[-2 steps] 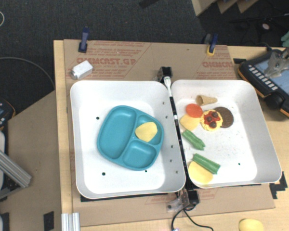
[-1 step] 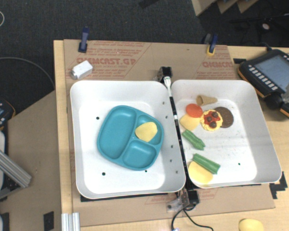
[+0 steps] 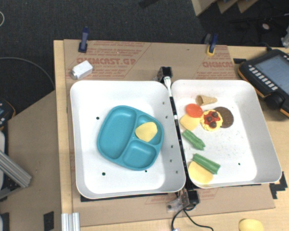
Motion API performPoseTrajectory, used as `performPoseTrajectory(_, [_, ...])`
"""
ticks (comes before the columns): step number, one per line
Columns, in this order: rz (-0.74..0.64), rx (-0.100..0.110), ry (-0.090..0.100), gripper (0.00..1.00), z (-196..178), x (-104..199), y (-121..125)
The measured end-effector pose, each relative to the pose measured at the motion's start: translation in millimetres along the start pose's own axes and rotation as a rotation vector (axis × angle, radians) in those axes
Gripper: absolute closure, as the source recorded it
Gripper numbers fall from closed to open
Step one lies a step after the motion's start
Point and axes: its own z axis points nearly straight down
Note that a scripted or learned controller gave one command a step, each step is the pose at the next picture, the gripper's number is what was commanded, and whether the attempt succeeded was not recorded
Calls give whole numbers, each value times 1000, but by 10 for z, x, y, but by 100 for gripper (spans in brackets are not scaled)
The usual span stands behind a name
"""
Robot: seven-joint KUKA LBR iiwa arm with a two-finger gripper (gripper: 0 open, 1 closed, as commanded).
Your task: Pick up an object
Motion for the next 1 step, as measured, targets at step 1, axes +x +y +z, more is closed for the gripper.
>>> performPoseTrajectory(1, [15,28,8,100,895,-508,-589])
